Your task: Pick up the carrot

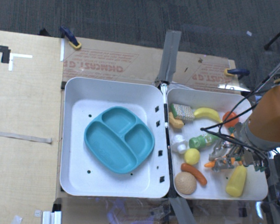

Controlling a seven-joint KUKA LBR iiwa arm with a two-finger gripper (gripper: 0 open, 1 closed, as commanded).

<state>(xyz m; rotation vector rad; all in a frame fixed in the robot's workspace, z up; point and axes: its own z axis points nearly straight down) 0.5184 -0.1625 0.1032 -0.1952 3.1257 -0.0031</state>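
Broadly, the grey arm with an orange band (272, 114) reaches over the right shallow white bin (256, 194) (crowded with toy food). Its two-finger gripper (222, 159) is low; finger state I cannot tell. The small orange carrot (194, 173) lies diagonally near the front, running upper-left to lower-right.

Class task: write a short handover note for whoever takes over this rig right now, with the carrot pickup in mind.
Gripper: low in the right bin; finger state unclear.
Carrot: lying on the right bin's floor, between the yellow ball and the tan ball, left of the gripper, not held.
Blue tray: in the left bin.
Done: nothing lifted.
Left: reach the carrot, grip, lift.
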